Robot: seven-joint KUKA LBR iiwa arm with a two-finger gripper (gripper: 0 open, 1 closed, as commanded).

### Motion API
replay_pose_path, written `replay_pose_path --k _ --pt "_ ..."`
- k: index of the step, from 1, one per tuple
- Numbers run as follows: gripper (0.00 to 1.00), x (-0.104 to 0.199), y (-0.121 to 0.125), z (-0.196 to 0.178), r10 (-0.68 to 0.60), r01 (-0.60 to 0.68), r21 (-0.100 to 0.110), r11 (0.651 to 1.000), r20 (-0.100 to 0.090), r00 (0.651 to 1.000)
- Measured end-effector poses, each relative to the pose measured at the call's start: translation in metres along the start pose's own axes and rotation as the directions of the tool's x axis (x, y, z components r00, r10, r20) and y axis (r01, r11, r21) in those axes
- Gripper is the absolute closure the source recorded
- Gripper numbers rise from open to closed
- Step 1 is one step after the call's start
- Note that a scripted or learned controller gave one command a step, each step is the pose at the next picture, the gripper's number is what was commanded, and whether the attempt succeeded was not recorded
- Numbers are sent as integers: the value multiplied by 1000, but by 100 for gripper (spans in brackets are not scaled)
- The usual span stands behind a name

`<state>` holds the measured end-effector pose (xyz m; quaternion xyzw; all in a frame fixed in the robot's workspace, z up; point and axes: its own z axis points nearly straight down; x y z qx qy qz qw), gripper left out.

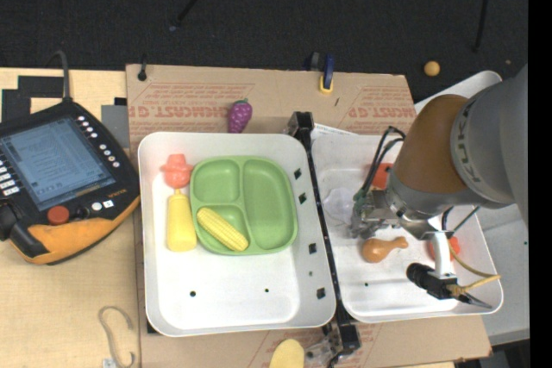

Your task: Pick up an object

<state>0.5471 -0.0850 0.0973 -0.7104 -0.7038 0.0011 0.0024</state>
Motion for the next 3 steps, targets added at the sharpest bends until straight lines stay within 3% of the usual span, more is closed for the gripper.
replay_pose_path --k 2,3 --pt "100 -11 -3 -124 -9 9 -9 1000 2 1000" --pt "100 -13 -3 -130 -8 8 -4 1000 1 1000"
